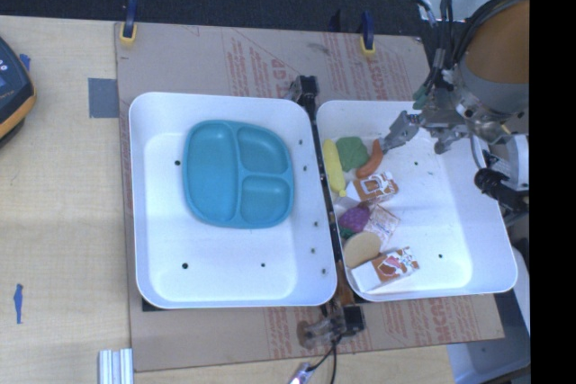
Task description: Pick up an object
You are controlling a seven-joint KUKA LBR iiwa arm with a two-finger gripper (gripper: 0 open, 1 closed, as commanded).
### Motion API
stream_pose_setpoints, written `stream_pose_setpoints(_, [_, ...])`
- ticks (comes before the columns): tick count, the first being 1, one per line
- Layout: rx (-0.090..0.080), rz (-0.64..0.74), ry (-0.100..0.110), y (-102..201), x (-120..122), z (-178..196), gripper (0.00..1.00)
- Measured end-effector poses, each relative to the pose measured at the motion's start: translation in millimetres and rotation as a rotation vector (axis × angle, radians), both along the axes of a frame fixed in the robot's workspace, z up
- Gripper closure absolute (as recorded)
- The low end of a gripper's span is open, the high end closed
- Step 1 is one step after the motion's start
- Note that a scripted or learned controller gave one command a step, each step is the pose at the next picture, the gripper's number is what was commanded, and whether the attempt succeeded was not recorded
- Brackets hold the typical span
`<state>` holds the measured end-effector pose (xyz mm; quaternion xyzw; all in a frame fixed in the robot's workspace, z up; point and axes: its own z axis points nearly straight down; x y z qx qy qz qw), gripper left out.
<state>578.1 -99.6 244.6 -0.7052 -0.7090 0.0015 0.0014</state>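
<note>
We see gripper [396,133] low in right bin [468,229], just above orange carrot [371,163]; cannot tell its state. Nothing lifted yet; grasp remains.

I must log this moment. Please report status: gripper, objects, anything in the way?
Gripper low in right bin, at orange piece. Nothing seen held. Green piece, yellow corn crowd close beside. Blue plate in left bin.
</note>
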Motion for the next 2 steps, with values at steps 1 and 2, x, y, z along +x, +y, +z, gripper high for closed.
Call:
stream_pose_setpoints(1, [-0.001, 0.0, 0.002, -5, 30, -102, 0.0])
stream_pose_setpoints(2, [-0.001, -0.001, 0.001, -7, 36, -153, 0.0])
